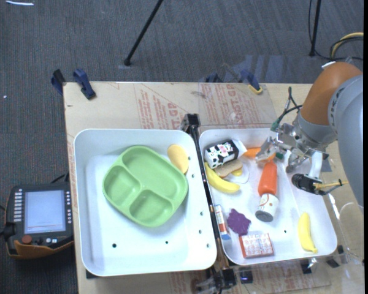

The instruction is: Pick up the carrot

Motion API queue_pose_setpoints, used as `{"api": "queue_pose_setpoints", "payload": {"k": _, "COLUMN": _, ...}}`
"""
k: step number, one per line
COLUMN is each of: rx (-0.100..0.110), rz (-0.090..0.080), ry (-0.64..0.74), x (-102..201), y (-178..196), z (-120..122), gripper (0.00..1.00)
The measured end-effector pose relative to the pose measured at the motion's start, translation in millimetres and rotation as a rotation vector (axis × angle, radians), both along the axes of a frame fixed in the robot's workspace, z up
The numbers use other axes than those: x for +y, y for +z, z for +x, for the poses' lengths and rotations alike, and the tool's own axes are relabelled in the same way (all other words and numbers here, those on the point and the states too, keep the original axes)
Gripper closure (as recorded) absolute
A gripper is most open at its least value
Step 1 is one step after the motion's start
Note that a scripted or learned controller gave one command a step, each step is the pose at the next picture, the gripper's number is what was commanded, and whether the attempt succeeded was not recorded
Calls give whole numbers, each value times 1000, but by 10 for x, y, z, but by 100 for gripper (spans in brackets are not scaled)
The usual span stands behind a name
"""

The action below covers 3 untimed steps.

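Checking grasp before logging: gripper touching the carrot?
Cannot tell. In the camera view the gripper sits right over the carrot at the right bin's top edge, but the overlap hides any contact or gap.

plate (146,185) in left bin (89,225), far left of claw (282,155) | lemon (178,158) at plate's rim | cow carton (223,154), banana (223,182) left of claw | orange bottle (267,188), grapes (237,221), box (256,245) below claw | pendant (42,218) off counter (135,106)

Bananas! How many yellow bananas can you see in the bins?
2. One banana lies in the right bin, near its left wall below the cow-print carton. The other banana lies by that bin's lower right corner.
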<state>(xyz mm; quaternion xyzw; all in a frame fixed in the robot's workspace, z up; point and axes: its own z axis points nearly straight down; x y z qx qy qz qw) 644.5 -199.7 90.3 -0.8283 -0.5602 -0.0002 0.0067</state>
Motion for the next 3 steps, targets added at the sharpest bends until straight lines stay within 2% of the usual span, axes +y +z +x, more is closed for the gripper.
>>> {"api": "queue_pose_setpoints", "payload": {"k": 1, "rx": 16, "rz": -6, "ry": -346, "x": 134, "y": -69, "z": -38, "gripper": 0}}
{"api": "queue_pose_setpoints", "payload": {"k": 2, "rx": 22, "rz": -2, "ry": -637, "x": 262, "y": -69, "z": -69, "gripper": 0}}
{"api": "queue_pose_setpoints", "payload": {"k": 3, "rx": 12, "rz": -12, "ry": -982, "x": 366, "y": -58, "z": -133, "gripper": 0}}
